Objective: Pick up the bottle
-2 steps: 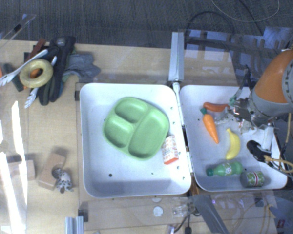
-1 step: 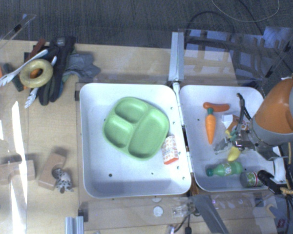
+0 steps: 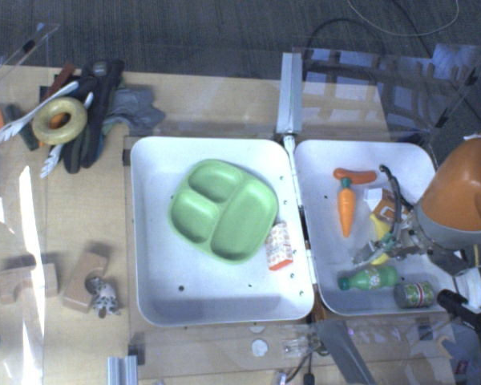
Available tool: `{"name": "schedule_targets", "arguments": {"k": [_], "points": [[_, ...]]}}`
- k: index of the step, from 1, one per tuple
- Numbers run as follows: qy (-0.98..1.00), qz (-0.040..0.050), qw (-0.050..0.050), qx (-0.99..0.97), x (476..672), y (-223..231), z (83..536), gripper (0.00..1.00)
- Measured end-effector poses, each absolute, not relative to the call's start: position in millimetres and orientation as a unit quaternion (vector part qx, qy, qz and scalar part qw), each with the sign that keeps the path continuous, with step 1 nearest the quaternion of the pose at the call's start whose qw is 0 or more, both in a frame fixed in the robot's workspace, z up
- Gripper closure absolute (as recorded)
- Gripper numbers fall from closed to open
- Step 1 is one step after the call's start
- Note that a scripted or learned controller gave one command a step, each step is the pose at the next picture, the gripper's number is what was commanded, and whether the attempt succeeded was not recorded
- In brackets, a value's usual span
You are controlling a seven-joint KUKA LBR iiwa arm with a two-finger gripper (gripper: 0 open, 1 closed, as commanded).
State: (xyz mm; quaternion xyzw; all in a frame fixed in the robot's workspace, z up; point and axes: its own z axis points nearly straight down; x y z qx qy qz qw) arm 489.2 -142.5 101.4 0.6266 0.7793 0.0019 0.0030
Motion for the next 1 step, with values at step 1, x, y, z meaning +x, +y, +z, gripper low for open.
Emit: {"name": "schedule_targets", "arguments": {"k": [1], "points": [[0.743, 0.0022, 0.003, 0.669, 491.4, -92.7, 144.0, 0.0]]}}
